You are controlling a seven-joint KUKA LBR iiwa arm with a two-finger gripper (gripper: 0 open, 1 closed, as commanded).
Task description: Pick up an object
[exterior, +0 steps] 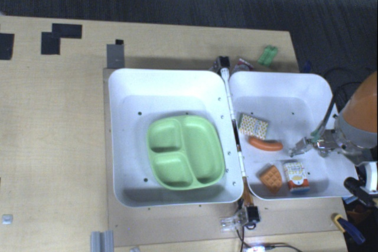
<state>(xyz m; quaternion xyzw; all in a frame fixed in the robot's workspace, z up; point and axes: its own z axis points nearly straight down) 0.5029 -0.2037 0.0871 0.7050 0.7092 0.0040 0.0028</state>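
End effector (302, 147) (grip unclear) over right bin (313, 91), hot dog (266, 144) just left of it.

The arm (361, 109) is cut off by the right edge, so just an orange curve and some grey wrist show. The gripper (301, 147) is small and blurred; whether its fingers are open cannot be told. The carton's (295, 176) print is too small to read, as is the pattern on the speckled packet (253, 125). A green object (267, 55) beyond the right bin (277, 82) is too blurred to identify.
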